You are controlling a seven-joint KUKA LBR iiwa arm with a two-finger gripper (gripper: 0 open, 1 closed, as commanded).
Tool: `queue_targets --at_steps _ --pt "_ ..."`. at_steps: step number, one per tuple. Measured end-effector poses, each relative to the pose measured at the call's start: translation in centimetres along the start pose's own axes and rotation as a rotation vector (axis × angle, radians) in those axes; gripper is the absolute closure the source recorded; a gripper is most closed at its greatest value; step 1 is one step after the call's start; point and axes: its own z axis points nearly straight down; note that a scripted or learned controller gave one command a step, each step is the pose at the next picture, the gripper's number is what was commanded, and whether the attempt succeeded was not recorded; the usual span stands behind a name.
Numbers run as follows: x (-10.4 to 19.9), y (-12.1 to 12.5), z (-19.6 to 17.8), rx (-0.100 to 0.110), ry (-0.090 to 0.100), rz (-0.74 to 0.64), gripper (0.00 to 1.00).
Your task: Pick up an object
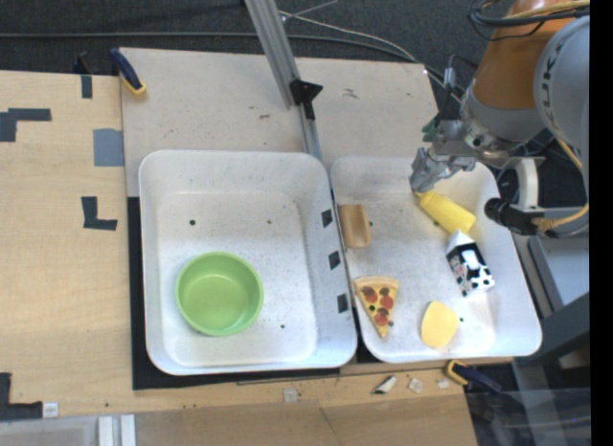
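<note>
The yellow cylinder is found in the right bin near its far right corner, long axis slanting toward the near right — just beneath the gripper, which nothing is seen held in.

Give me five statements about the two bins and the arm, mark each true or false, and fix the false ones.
1. The green bowl sits in the left bin. True.
2. The pizza slice lies in the left bin. False: it lies in the right bin, near its front left.
3. The gripper is over the right bin, next to the yellow cylinder. True.
4. The brown block lies inside the bowl. False: it lies in the right bin, near the divide.
5. The black-and-white item lies in front of the yellow cylinder. True.
</note>
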Motion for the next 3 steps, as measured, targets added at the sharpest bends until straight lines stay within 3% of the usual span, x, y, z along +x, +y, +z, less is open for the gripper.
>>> queue_targets --at_steps 3 --pt "14.9 -4.9 2.5 0.006 -0.001 0.0 1.0"
